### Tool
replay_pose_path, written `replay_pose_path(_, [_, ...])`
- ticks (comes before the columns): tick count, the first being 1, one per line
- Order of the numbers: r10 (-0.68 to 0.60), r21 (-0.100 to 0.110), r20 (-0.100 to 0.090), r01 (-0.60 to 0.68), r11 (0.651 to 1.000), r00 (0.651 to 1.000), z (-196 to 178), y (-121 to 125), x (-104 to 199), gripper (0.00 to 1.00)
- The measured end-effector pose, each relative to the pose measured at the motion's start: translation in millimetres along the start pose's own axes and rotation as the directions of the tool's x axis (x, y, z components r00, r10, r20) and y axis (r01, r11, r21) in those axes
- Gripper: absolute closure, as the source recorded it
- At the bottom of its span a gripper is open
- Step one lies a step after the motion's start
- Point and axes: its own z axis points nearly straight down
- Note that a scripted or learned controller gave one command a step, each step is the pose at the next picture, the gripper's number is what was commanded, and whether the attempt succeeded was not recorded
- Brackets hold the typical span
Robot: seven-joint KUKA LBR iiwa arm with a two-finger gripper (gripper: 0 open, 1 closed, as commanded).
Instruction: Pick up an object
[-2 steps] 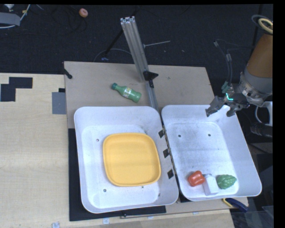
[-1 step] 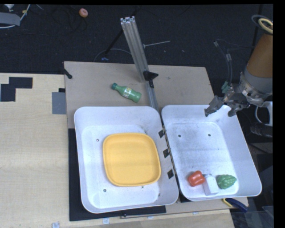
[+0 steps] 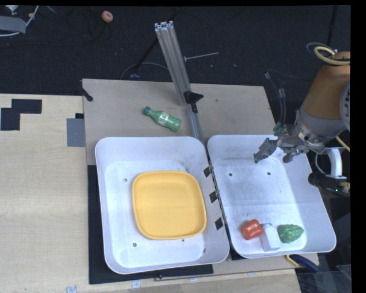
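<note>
Nearest me, at the lower right of the frame, the right bin (image 3: 309, 197) carries three items bunched along its bottom edge: a red pepper-like piece (image 3: 251, 229), a small white block (image 3: 269, 239) just beside it, and a green lumpy piece (image 3: 290, 233) touching or nearly touching the block on its other side. I cannot tell whether the red piece touches the block. No writing readable on any of them.

Lower centre: the left bin (image 3: 111, 171) holds a yellow square plate (image 3: 168, 204), lying flat and roughly centred. Three small black tabs (image 3: 213, 196) sit along the seam between the two bins.

Mid right: the end effector (image 3: 277, 150) hangs over the upper part of the right bin, well apart from the three items below. From here I read its fingers as spread, one dark tip pointing to the left of the frame and one lower right, with nothing between them. The grey arm with its orange band (image 3: 326, 86) enters from the right edge.

Further up, on the bare tabletop (image 3: 229, 109) above the left bin, a green bottle (image 3: 162, 118) lies on its side, cap toward the upper left. It has a pale label band; the print is too small for me to read.

Beyond that, an aluminium rail (image 3: 174, 54) slants from the top centre down toward the bins' seam. A small orange round object (image 3: 107, 16) lies on the dark floor at the upper left.
</note>
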Motion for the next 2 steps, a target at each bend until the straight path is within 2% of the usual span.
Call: replay_pose_path(2, [0.000, 0.000, 0.000, 0.000, 1.000, 1.000, 99, -5, 8, 0.00])
